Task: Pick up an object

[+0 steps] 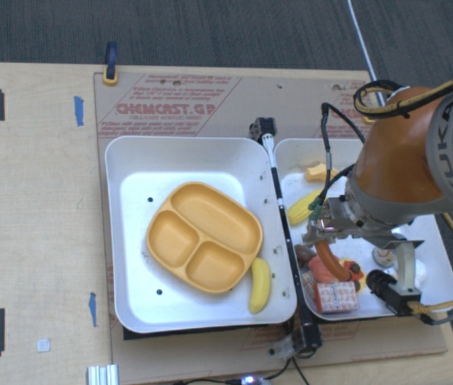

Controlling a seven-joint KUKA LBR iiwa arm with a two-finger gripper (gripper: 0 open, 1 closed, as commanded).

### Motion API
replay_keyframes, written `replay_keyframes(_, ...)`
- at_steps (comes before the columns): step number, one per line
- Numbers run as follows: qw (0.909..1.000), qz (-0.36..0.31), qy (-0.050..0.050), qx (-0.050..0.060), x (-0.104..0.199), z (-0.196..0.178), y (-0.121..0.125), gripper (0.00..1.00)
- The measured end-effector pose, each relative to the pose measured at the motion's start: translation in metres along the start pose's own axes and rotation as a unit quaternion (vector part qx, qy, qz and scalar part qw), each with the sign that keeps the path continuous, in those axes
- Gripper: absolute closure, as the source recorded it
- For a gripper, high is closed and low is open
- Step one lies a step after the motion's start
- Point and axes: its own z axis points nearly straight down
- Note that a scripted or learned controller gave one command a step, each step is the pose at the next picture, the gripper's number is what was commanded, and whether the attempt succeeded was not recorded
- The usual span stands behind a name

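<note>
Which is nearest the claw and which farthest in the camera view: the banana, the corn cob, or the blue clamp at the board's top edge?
1. Corn cob, right bin, just left of the claw.
2. Banana, left bin's lower right corner.
3. Blue clamp, far up at the board's top left corner.

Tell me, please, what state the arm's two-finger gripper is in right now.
Gripper: low over the right white bin, above the orange hot-dog toy; whether it is open, closed or holding anything cannot be told.
</note>
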Motion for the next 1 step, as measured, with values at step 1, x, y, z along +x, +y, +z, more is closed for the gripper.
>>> replay_keyframes(1,1.0,0.0,0.0,-0.002,0.0,-0.0103,0.0017,1.0)
